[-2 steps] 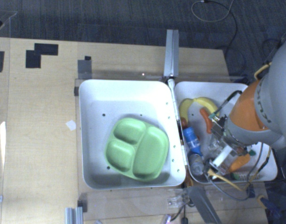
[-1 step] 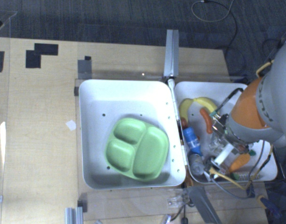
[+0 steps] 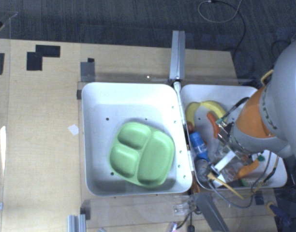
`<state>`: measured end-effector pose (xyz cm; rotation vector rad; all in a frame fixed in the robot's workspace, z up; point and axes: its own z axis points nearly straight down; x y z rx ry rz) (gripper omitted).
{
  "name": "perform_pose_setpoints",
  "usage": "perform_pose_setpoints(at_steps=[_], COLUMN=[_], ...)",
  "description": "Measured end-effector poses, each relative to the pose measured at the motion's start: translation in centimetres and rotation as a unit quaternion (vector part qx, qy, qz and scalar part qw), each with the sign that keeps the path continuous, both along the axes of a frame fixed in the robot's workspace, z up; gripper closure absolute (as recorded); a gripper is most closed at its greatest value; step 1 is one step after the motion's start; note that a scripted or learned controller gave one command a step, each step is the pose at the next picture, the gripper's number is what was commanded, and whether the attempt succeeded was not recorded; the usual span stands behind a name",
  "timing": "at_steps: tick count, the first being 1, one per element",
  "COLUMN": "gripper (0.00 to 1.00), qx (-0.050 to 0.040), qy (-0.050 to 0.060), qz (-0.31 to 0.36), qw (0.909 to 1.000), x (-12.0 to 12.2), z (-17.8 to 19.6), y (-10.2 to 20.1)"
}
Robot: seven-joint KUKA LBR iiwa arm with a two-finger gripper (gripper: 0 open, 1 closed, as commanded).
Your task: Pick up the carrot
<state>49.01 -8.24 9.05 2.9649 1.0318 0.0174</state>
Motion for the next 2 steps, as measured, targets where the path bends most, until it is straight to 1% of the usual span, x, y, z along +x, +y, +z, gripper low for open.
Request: perform_pose_setpoints(at_steps=[1, 2], gripper=[1.00, 1.00], qx=[-0.0002, -0.0003], qy=[0.005, 0.006], qz=[-0.079, -0.020], qw=[0.9969, 0.9998], x=[5.7, 6.2], z=[9.4, 0.6], y=[2.0, -0.6])
